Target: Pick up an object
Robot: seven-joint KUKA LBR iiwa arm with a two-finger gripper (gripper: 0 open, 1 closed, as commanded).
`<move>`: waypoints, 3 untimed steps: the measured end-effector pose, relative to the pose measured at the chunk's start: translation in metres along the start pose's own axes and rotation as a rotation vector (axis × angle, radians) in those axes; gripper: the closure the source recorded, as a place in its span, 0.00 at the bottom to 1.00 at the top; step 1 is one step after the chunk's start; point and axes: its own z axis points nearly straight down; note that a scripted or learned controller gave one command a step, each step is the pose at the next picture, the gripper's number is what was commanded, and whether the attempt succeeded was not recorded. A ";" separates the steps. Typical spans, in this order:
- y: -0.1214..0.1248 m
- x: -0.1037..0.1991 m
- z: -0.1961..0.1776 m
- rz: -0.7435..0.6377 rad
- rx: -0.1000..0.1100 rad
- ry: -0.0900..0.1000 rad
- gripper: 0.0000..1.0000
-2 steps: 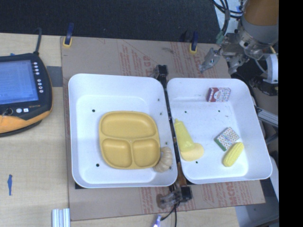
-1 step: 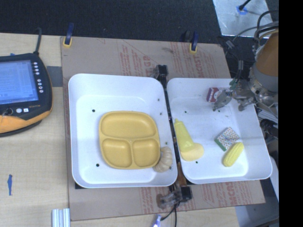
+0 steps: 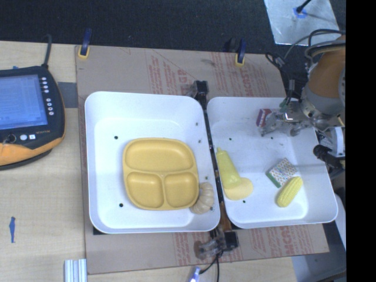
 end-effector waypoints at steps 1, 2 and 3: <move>0.019 0.046 -0.023 -0.002 -0.006 0.000 0.00; 0.019 0.044 -0.034 -0.004 -0.005 -0.001 1.00; 0.019 0.044 -0.033 -0.004 -0.005 -0.001 0.00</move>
